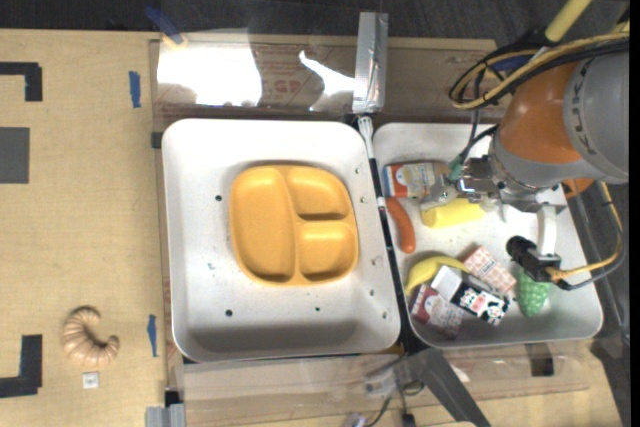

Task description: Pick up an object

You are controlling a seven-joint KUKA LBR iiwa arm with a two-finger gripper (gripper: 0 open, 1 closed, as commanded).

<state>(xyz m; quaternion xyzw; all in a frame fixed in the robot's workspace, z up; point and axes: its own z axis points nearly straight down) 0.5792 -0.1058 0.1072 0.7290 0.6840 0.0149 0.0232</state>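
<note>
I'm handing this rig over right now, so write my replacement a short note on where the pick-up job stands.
Gripper: low over the right bin, at the yellow block; a grasp is not confirmable.
Right bin holds the items: yellow block, orange sausage, banana, carton, small boxes, green piece.
Left bin holds a yellow divided plate.
Done: arm is positioned in the right bin. Left: lift one object clear.

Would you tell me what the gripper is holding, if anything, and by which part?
It cannot be told: the gripper sits over a yellow block in the right bin.
</note>
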